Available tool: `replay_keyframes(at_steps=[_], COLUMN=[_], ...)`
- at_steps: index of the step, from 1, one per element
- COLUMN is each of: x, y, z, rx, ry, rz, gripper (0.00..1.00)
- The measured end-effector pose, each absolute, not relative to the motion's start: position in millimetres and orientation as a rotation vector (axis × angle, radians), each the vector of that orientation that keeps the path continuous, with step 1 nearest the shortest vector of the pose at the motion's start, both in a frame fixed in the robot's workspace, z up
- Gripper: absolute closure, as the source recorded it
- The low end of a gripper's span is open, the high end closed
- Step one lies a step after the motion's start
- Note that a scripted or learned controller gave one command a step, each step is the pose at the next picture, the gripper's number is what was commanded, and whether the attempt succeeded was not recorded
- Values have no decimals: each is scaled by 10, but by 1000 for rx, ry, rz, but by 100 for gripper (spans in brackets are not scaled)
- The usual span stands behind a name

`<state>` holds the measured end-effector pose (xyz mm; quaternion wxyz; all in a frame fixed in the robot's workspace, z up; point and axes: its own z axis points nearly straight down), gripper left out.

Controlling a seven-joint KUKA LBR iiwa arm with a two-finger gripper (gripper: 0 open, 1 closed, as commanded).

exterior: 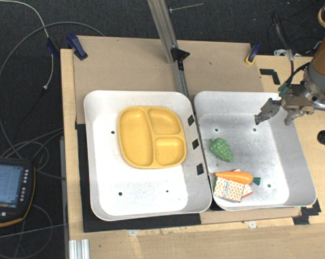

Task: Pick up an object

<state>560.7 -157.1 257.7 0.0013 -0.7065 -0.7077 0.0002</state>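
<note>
In the right bin (pixel 281 161) lie a green bumpy toy (pixel 221 149) near its left middle, an orange carrot (pixel 235 177) with a green tip toward the front, and a small patterned carton (pixel 230 189) just in front of the carrot. My gripper (pixel 277 112) hangs over the bin's back right part, well away from all three. Its two fingers are spread apart and open, with nothing between them.
The left bin (pixel 103 198) holds a yellow divided plate (pixel 151 136). A metal pole (pixel 162 20) rises at the back between the bins. Blue clamps (pixel 76 46) sit at the bench's back corners. A tablet (pixel 8 185) and cables lie on the floor to the left.
</note>
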Motion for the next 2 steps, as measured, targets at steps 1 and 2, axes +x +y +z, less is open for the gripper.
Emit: replay_keyframes(at_steps=[1, 2], x=[5608, 5527], y=[-1571, -1571], z=[2577, 2122], rx=[-2218, -2217], ry=[-2221, -2217], rz=[0, 4], gripper=[0, 0])
